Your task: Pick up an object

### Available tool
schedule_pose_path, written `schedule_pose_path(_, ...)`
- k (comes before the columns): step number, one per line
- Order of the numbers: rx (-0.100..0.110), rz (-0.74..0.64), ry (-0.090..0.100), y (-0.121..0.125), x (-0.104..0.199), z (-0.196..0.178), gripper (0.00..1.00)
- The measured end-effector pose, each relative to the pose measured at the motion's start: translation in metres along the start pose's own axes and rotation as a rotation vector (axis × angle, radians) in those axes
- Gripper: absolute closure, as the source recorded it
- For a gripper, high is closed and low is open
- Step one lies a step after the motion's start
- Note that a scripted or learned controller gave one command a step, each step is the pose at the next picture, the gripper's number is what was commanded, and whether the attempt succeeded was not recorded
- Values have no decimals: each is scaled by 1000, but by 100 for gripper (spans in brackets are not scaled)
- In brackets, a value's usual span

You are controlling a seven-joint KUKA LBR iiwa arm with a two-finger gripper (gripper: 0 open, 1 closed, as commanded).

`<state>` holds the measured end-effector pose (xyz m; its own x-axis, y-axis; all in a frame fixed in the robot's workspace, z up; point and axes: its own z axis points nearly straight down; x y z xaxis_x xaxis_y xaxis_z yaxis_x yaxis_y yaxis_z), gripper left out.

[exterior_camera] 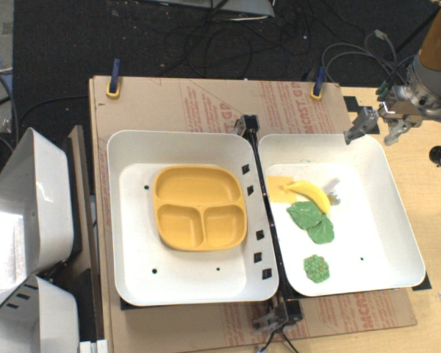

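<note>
Above the right bin, spread fingers hover.

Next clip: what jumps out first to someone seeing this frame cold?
The yellow divided tray sits in the middle of the left bin. In the right bin, a banana and green pieces cluster near the divider. The gripper, fingers open, hovers over that bin's far right corner, holding nothing.

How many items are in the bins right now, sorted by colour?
Yellow: 3, namely the divided tray in the left bin, plus the banana and the flat yellow piece in the right bin.
Green: 2, the leafy piece and the small round piece.
Total: 5
</note>
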<state>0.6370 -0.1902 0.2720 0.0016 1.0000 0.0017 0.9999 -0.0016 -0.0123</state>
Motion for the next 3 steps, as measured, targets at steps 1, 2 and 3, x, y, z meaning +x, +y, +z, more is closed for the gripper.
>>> schedule_pose_path(1,-13,-3,-2,2,1,-8,0)
schedule_pose_path(2,-7,-3,-1,7,3,55,0)
schedule_pose_path(3,-6,-1,-1,4,6,119,0)
